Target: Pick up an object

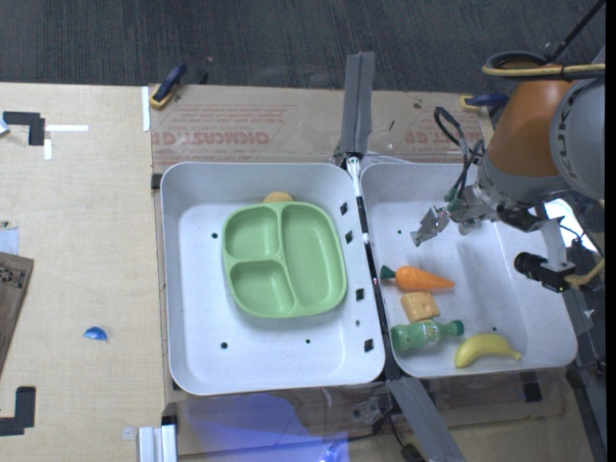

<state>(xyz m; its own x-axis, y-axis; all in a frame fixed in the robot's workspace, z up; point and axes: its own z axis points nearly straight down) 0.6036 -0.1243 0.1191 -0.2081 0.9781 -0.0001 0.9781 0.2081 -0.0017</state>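
Observation:
The right bin (pixel 500 258) holds an orange carrot (pixel 421 279), a tan block (pixel 420 305), a green bottle (pixel 424 334) lying on its side and a yellow banana (pixel 487 350), all in the bin's front left part. My gripper (pixel 429 226) hangs over the bin's back left area, above and a little behind the carrot, apart from it. It is open, with nothing between its fingers.
In the left bin (pixel 192 287) lies a green divided plate (pixel 285 258), with a small yellow thing (pixel 278 197) peeking out behind its far rim. A raised divider (pixel 364 258) separates the two bins. Cables and a black fitting (pixel 539 269) hang at the right.

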